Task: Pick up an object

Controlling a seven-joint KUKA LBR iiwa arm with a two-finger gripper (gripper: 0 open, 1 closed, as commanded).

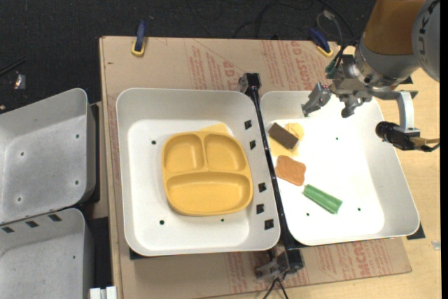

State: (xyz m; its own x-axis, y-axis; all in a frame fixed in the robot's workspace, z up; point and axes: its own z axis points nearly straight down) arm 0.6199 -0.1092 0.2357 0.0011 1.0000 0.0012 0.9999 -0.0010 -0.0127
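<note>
Currently, in the camera view, the claw hangs spread and unloaded at upper right. Right of centre, the green block lies in the right bin; probably light, rigid; grip across its narrow width.

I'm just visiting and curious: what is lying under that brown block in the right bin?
The brown block lies across a yellow piece, which peeks out on its right side. How far the yellow piece runs beneath is covered. An orange piece and green stick lie nearby, apart.
</note>
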